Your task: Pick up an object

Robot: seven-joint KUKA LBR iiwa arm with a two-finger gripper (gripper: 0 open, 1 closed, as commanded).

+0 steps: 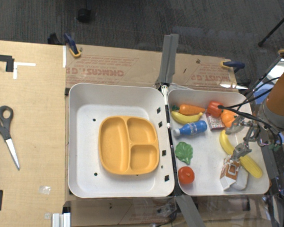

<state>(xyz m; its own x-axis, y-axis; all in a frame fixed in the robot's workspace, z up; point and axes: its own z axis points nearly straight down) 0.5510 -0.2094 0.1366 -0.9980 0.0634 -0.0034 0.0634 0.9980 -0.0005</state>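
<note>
— Well, where's the gripper [242,136]?
— Over the right bin [202,182], above a banana [240,154], fingers apart, nothing between them.
— What else lies there?
— A tomato [185,175], a green leaf [184,152], a blue bottle [190,129], a carrot [191,109] and a packet [231,170]. The left bin [81,140] holds a yellow plate [129,144].
</note>
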